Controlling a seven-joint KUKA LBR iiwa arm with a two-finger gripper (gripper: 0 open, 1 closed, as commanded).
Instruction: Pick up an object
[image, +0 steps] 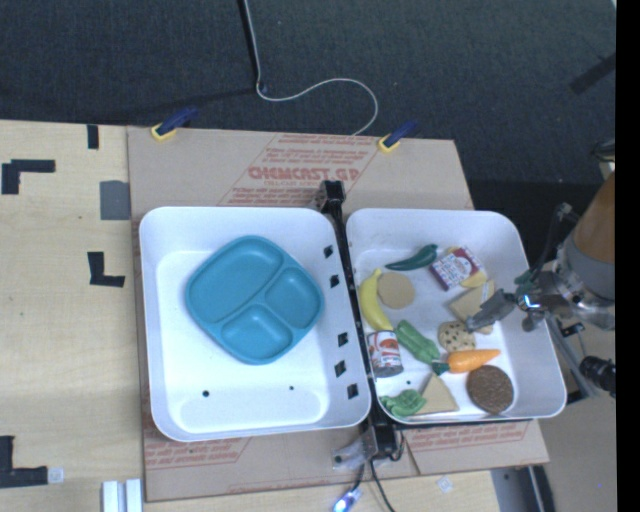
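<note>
a: how far has the pick got?

b: barely begun, i'd judge. the gripper (492, 310) reaches in over the right edge of the right bin (498, 228), low among the toy food, with its tip near the cracker piece (472, 300) and the cookie (452, 335) — but nothing shows between its fingers.

a: open or closed?

b: i cannot tell; the tip is small and blurred from this angle.

a: and what is there to take?

b: all of it lies in the right bin: a banana (372, 301) at the left wall, a tan disc (396, 291) just beside it, a green pepper (413, 259), a red packet (453, 268), a small can (385, 353), a carrot (470, 360) and a brown patty (490, 388) near the front. every piece rests on the bin floor, none lifted.

a: the other side?

b: the left bin (170, 300) holds a blue divided plate (254, 297), well apart from the arm.

a: so what's left?

b: nearly everything — settling on one item, closing on it, and raising it clear of the bin.
</note>
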